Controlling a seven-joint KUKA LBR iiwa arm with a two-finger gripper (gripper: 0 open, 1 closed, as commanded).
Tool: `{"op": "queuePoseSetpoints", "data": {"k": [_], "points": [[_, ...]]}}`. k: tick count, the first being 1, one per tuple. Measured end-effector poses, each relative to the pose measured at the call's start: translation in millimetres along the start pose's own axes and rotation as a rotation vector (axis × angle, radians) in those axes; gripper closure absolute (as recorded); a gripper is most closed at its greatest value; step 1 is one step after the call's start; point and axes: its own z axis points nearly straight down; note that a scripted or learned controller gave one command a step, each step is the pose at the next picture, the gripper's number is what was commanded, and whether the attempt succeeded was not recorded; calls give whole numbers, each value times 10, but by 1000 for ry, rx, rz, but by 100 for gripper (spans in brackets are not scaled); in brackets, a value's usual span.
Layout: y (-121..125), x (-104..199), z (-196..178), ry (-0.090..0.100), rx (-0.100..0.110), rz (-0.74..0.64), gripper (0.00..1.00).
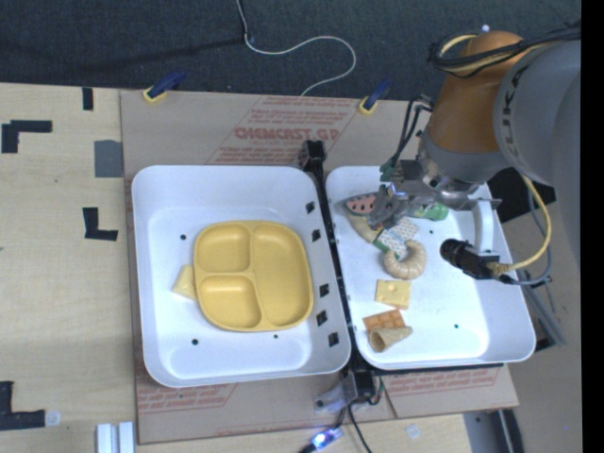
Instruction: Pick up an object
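Note:
The right bin (472,333) holds several toy foods. A watermelon slice (358,204) lies at its far left, and a beige ring-shaped pastry (407,260) sits in the middle. Nearer the front are a yellow cheese square (394,293) and a brown waffle piece (387,330). A small checkered packet (398,233) and a green item (435,211) lie close to the arm. My gripper (388,208) hangs low over the far left part of this bin, just right of the watermelon slice and above the packet. Nothing visible is lifted off the bin floor.
The left bin (160,215) holds a yellow divided plate (253,274) with a yellow wedge (183,281) poking out at its left. A black divider (326,253) runs between the bins. A black cylinder with a yellow cable (469,257) hangs from the arm over the right bin.

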Motion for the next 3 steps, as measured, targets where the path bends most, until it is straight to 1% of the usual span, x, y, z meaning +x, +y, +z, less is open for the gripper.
{"op": "queuePoseSetpoints", "data": {"k": [1,2,3], "points": [[-301,437,-147,2,-2,-3,100],[-492,553,-142,0,-1,1,100],[-541,592,19,-1,0,3,100]]}}
